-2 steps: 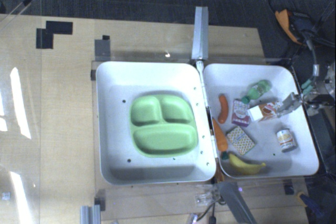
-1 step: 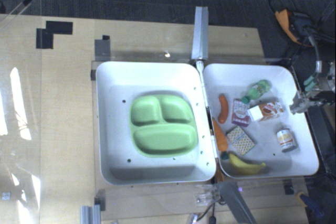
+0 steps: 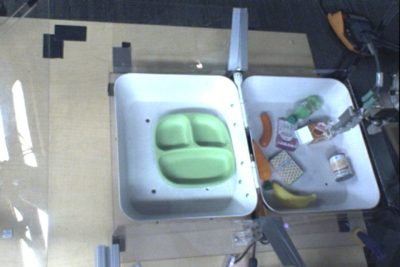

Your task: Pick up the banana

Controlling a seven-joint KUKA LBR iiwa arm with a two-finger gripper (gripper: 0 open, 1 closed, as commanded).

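Note:
The yellow banana [image 3: 292,196] lies flat along the near wall of the right bin [image 3: 362,194], its stem end toward the bin divider. My gripper [image 3: 345,119] reaches in from the right edge, over the bin's right side. It sits beside a white and orange carton [image 3: 316,132], well above and to the right of the banana. Nothing shows held in it.
Around the banana lie a checkered packet [image 3: 286,167], an orange carrot [image 3: 262,162], a red sausage [image 3: 265,128], a purple pouch [image 3: 285,134], a green bottle [image 3: 306,107] and a small can [image 3: 340,167]. The left bin [image 3: 125,134] holds a green divided plate [image 3: 195,148].

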